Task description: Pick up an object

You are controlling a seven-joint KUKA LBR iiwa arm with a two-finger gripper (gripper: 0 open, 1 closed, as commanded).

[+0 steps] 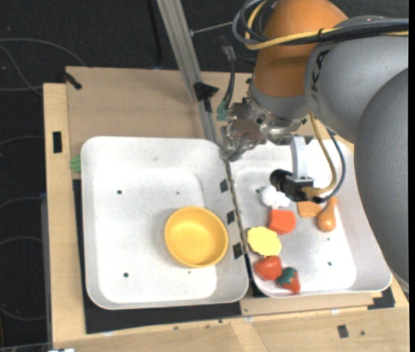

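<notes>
Inside the left bin sits a yellow bowl; the right bin holds toy foods.

A robotics lab: bench with two white bins, loose cables.

We see the arm cut off at the right edge; it hides the right bin's far corner.

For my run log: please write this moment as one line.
tool: over the bins' shared edge | bowl: left bin | toy foods: right bin | nothing seen held
</notes>
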